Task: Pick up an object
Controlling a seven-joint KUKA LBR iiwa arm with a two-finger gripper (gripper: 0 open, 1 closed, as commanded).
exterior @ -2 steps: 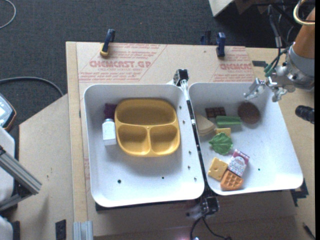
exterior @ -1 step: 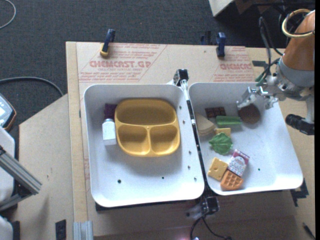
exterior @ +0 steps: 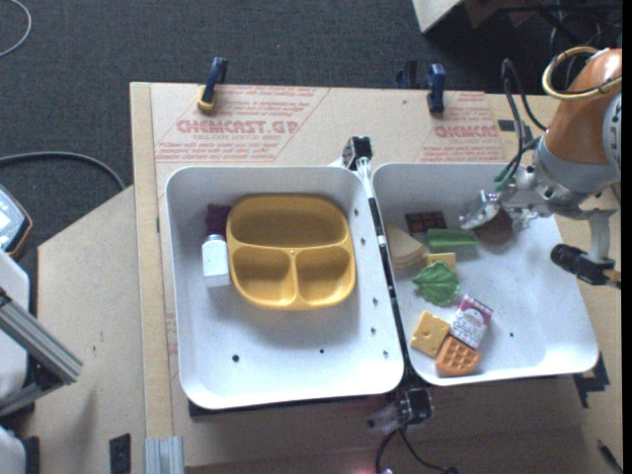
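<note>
I saw the bench (exterior: 148, 265) topped with printed brown board; two white bins sat directly on it, left bin (exterior: 183, 294) and right bin (exterior: 553, 314) touching, clamps (exterior: 211, 85) gripping the far edge

Grey arm (exterior: 583, 161), orange band, black cables, metal claw (exterior: 484, 213)

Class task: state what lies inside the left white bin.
The left bin holds a yellow divided tray, a small white bottle beside it, and a dark item. Anything beneath the tray is hidden.
</note>
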